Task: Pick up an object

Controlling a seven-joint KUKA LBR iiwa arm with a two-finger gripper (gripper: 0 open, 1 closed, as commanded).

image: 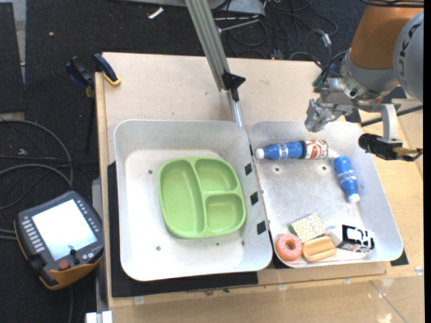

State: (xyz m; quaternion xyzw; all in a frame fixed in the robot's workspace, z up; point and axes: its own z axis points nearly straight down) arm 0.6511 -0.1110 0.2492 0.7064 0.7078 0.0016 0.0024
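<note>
Donut [289, 246], bread roll [319, 248] and sponge [308, 226] crowded the right bin's [296, 187] near edge, two bottles [292, 151] lay farther back, and the gripper [316, 118] hovered empty above them, its opening impossible to judge, apparently approaching and needing descent.

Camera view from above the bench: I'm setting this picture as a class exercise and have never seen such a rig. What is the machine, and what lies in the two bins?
One camera looks down at a slant. The grey and orange machine at the right is a robot arm; its gripper hovers above the right bin's far edge, holding nothing that I can see. That bin contains two blue bottles, one with a red label and one plain, plus a doughnut, a sponge, a bread roll and a black-and-white packet. The left bin holds a green divided plate.
</note>
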